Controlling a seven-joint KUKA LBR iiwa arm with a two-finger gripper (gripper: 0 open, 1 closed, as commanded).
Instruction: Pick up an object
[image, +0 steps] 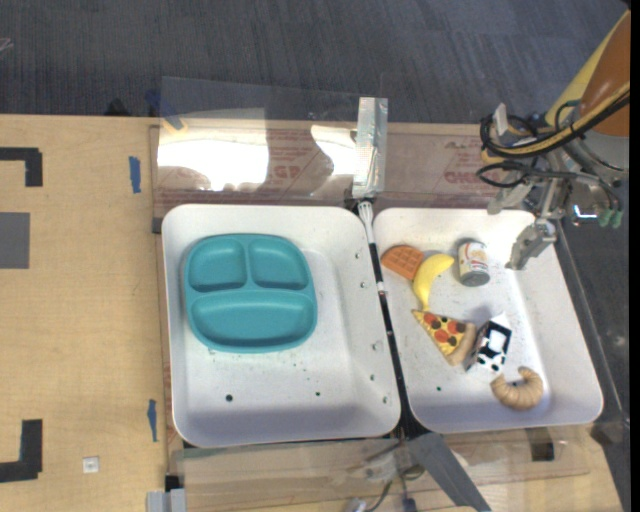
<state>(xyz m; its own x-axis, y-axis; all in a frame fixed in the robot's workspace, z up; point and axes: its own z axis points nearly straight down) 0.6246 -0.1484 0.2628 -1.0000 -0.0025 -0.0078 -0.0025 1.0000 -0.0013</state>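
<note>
Gripper (528, 243) hangs over the right bin's (560, 330) far right corner, holding nothing; whether its jaws are spread cannot be told. Advice: descend squarely on the nearest item, the can (472, 262), just beside. That bin also holds banana (430, 277), pizza (446, 335), croissant (518, 389). Left bin (340, 390) holds a teal tray (250, 291).

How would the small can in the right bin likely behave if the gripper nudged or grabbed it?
The can looks round-sided and seems tipped rather than upright, so a sideways nudge would probably roll it toward the banana. Its shiny surface may slip between fingers. It looks rigid, so likely holds shape under a squeeze.
</note>
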